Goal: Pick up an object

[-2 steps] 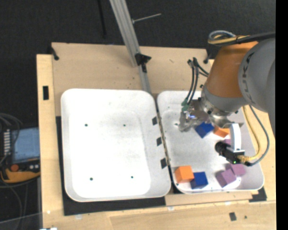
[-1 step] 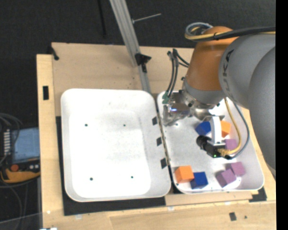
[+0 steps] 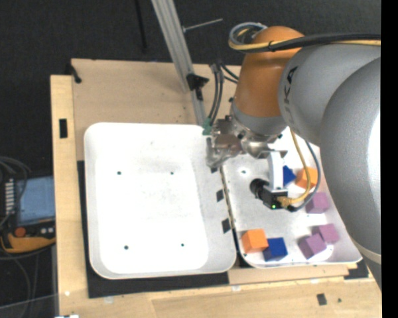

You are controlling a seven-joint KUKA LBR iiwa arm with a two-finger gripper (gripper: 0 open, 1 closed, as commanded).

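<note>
My gripper (image 3: 217, 152) hangs low over the upper left corner of the right bin (image 3: 242, 177), close to the rim shared with the left bin. Nothing shows beneath it but white bin floor. In the right bin's front lie an orange block (image 3: 255, 240) and a blue block (image 3: 275, 248) side by side. Two purple blocks (image 3: 312, 245) (image 3: 328, 232) sit to their right. Farther back, partly hidden under the arm, are another purple block (image 3: 317, 203), a blue block (image 3: 289, 176) and an orange piece (image 3: 308, 176).
The left bin (image 3: 93, 177) lies to the left of the gripper. A slanted metal rail (image 3: 176, 45) rises behind the bins, close to the wrist. The big grey arm (image 3: 345, 111) covers the right bin's back and right side. The wooden bench edge (image 3: 63, 177) runs along the left.
</note>
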